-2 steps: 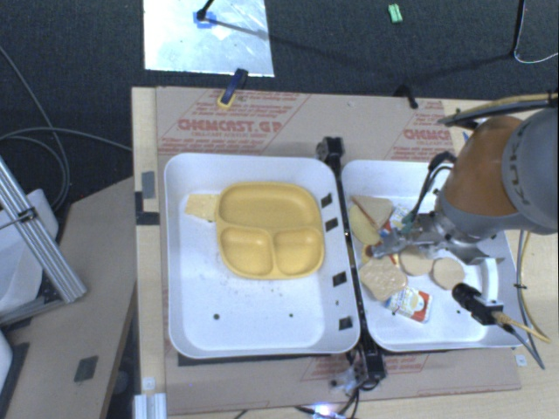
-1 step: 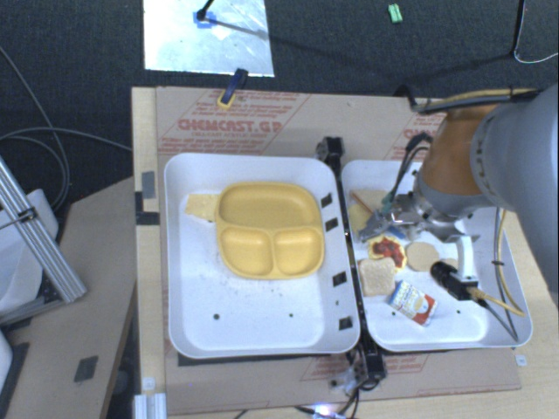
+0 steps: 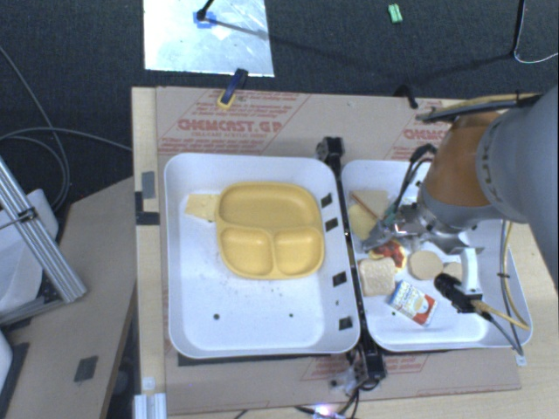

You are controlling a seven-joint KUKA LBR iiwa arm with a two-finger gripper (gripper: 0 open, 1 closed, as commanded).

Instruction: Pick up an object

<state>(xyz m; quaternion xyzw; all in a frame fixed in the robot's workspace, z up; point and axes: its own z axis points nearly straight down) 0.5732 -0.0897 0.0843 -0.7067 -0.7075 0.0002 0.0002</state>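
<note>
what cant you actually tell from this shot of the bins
- Gripper: in the camera view the wrist covers it from above, so its state and any hold are unclear.
- Right bin: the arm hides its upper right part.
- Small packet: its print is too small to read.
- Items beside the gripper, near the toast slice: blurred and overlapping, hard to separate.
- Yellow tray hides most of the flat pale piece under its left edge.

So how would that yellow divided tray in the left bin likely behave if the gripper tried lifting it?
The yellow divided tray looks like moulded plastic, so probably stiff and light. It lies flat and wide on the left bin, so fingers could likely catch only its thin rim, and it may slide or tilt. It is unlikely to roll.
</note>
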